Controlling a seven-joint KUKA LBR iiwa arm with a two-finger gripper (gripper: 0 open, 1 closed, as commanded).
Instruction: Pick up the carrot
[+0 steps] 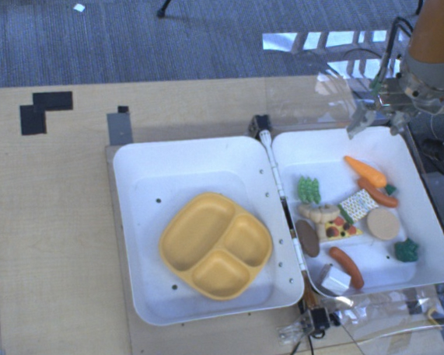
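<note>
Floor: blue-grey carpet (191, 20) across the top of the frame, a dark stand leg crossing it at upper centre.
Bench: pale wooden top (49, 252), black markers at upper left; both bins sit on it, right of centre.
Left bin (148, 297): white and shallow, centre of the frame, holding a yellow divided plate (215, 245), probably the drop-off spot for sorted food.
Right bin (419, 193): touching the left one along a shared edge; the toy food is heaped in it, presumably as the picking stock.
Arm (435, 35): upper right corner, orange band uppermost, poised above the bin's far right corner, well apart from the food.
Gripper (376, 115): its two prongs stand spread and bare, over the bin's upper rim.
Carrot (366, 171): upper right part of the right bin, lying slantwise, its lower end just beside a red-orange piece (380, 194); I judge the descent not yet begun.
Neighbours: green vegetable (308, 189), sausage (346, 267), round tan disc (383, 224).
</note>
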